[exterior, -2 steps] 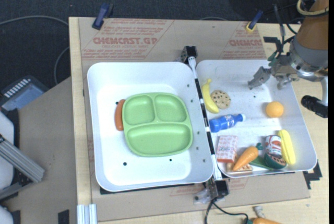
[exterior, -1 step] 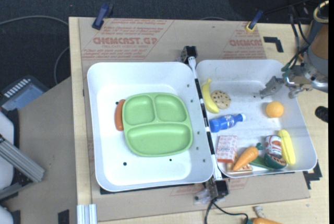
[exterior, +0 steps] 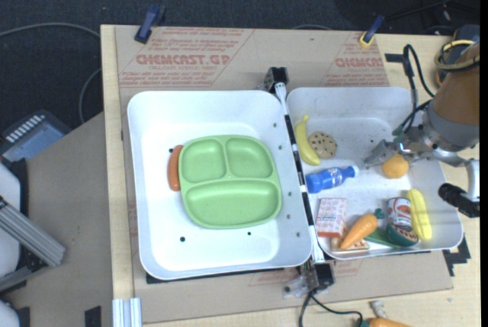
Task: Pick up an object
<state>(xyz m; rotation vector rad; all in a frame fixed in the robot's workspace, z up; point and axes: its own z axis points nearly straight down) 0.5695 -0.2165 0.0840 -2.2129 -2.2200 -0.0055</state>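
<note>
Two white bins sit side by side on the surface (exterior: pixel 229 51).

Left bin (exterior: pixel 152 165): a green divided plate (exterior: pixel 229 181) lies in the middle, three compartments. An orange-red sausage-shaped thing (exterior: pixel 174 168) lies just beside the plate's left edge, partly tucked under it.

Right bin (exterior: pixel 358 104): a banana (exterior: pixel 306 142) curves along the left wall, far half. A cookie (exterior: pixel 322 143) lies just to its right, touching or nearly so. A blue bottle (exterior: pixel 329 178) lies on its side, white cap pointing right. Near it, a small red-and-white packet (exterior: pixel 331 215). A carrot (exterior: pixel 357 231) lies slanted at the near edge, beside the packet. Right of the carrot, a can (exterior: pixel 399 215) with a red label, and a yellow corn cob (exterior: pixel 419 215) against it.

The arm (exterior: pixel 457 108) reaches in from the right. The tool (exterior: pixel 387 154) is low over the right bin, its grey fingers (exterior: pixel 375 157) pointing left. A small orange ball (exterior: pixel 395 167) lies right at the tool, touching or just under it. Cannot tell whether the tool is apart or together, or whether the ball is gripped.
</note>
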